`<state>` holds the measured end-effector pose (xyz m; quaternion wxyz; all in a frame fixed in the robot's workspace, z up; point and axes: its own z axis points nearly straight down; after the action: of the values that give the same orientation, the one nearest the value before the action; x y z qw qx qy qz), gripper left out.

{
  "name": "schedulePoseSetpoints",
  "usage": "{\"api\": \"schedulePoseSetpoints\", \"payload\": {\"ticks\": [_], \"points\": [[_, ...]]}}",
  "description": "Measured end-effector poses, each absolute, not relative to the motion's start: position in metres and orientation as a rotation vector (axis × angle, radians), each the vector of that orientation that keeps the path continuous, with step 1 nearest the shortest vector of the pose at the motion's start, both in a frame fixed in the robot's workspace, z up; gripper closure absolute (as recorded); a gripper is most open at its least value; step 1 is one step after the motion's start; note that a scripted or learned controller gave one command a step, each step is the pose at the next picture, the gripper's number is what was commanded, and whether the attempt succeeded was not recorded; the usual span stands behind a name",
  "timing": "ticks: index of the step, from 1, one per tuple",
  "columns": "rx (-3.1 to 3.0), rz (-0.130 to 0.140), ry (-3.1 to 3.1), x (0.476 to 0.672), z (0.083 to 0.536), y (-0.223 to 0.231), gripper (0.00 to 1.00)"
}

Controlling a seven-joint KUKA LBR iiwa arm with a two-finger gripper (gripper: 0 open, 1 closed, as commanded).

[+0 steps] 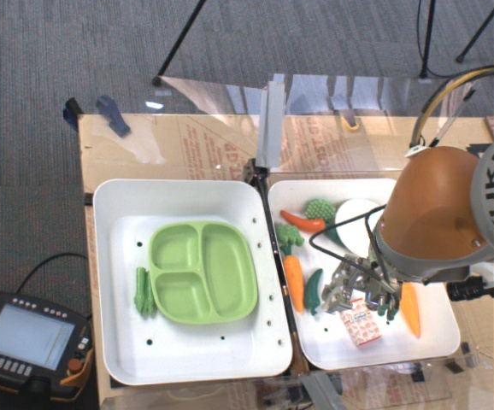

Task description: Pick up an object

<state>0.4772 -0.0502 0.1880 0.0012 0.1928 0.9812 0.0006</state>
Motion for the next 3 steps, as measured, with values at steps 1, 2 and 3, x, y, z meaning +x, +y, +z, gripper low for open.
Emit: {"api": "schedulePoseSetpoints", "payload": {"ticks": [1,2,3], "points": [[0.776,0.004,3.023,0.521,0.097,-0.086,1.00],[0.809,0.005,3.028,0.542,0.191,-0.025,1.00],[-0.204,0.002,3.136,0.532,0.187,-0.064,1.00]]}}
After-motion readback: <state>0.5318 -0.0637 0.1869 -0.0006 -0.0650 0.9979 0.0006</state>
